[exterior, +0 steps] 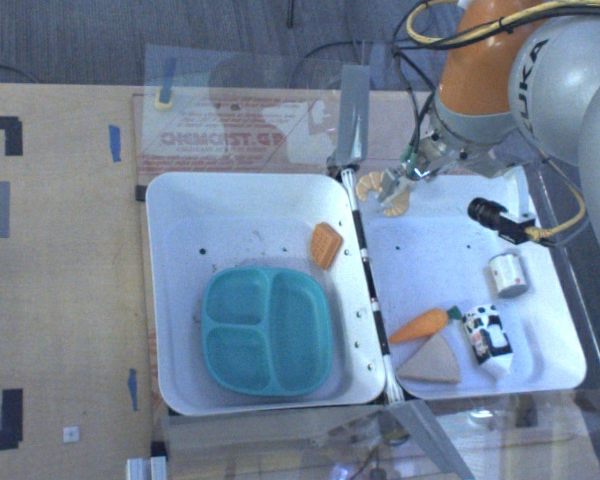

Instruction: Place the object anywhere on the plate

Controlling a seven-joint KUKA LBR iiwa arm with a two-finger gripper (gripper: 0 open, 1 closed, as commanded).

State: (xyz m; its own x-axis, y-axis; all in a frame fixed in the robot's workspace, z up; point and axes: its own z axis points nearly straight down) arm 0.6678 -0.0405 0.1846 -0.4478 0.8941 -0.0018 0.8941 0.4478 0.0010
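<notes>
**Reaching over the right bin, plate still bare**

We see the end effector (pixel 398 190) at the far left corner of the right bin (pixel 550 368), just beside the divider, with a small tan piece (pixel 377 183) right at its tip. Whether it is closed on anything, or whether that piece is gripped at all, we cannot tell from here. The teal plate (pixel 268 330) lies in the left bin (pixel 170 268), its compartments bare. An orange waffle-like piece (pixel 326 245) rests just beyond the plate's far right corner, off it.

In the right bin lie a carrot (pixel 420 325), a tan wedge (pixel 430 365), a small milk carton (pixel 488 339) and a silver can (pixel 508 274).

We judge this to be the pick step, not yet the transfer. Next we need a confirmed grasp, a lift clear of the divider, then a move across to the plate.
</notes>
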